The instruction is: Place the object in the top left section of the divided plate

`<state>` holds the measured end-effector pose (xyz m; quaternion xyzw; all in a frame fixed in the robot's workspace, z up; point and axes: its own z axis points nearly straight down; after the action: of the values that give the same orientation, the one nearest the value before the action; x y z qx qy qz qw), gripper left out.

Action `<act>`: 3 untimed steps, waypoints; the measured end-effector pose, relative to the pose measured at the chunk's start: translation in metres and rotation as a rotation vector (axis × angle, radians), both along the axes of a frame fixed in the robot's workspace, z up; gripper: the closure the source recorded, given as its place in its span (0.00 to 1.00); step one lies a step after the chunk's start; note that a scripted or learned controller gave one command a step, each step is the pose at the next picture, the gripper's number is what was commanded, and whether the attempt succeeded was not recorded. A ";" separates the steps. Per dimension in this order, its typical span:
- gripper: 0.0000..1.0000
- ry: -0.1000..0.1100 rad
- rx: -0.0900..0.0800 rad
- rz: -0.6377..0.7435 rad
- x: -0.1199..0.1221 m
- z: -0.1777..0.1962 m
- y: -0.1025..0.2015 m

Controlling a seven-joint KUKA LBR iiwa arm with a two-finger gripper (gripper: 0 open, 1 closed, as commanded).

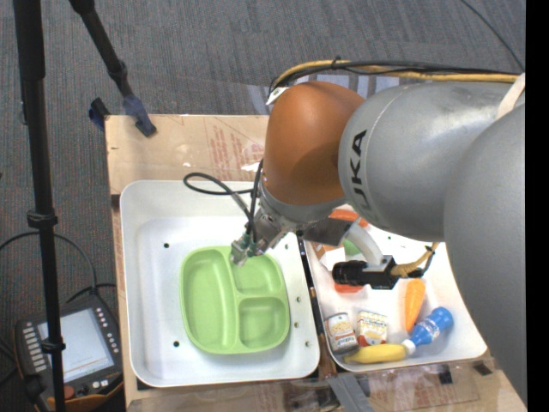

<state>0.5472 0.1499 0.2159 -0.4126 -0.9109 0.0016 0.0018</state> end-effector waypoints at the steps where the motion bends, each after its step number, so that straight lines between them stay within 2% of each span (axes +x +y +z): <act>1: 1.00 -0.003 -0.001 -0.212 0.070 0.102 -0.011; 2: 1.00 -0.003 0.001 0.152 0.093 0.071 0.042; 3: 1.00 0.001 0.000 0.074 0.034 0.008 0.016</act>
<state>0.5809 0.1663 0.2244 -0.3788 -0.9255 0.0019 0.0022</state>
